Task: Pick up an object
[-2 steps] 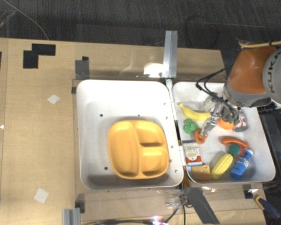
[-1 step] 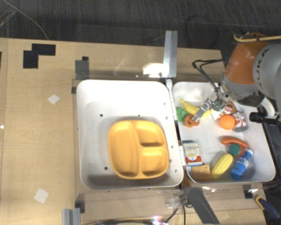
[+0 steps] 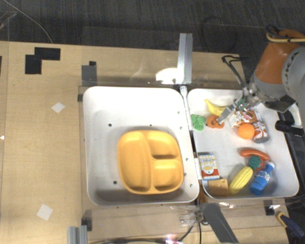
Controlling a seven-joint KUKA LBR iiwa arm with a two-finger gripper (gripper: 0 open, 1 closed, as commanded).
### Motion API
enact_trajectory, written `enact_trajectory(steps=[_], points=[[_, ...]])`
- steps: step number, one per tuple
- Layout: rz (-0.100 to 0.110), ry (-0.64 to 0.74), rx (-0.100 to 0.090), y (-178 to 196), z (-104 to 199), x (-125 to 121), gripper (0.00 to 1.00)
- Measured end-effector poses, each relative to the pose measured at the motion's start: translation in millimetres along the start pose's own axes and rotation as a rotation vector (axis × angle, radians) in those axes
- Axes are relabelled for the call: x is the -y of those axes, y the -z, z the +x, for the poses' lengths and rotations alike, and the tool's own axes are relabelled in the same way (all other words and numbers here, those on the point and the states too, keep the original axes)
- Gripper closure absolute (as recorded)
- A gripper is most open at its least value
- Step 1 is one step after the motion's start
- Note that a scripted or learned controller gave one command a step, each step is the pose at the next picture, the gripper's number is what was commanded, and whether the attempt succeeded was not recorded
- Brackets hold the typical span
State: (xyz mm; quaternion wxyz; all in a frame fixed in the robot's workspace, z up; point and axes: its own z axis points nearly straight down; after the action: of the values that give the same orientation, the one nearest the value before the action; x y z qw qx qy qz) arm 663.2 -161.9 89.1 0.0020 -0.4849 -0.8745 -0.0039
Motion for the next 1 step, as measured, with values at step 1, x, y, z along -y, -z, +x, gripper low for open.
enact_trajectory(steps=[1], points=[[-0.006, -0.044, 0.015, 2.0, 49.6, 31.7, 0.00]])
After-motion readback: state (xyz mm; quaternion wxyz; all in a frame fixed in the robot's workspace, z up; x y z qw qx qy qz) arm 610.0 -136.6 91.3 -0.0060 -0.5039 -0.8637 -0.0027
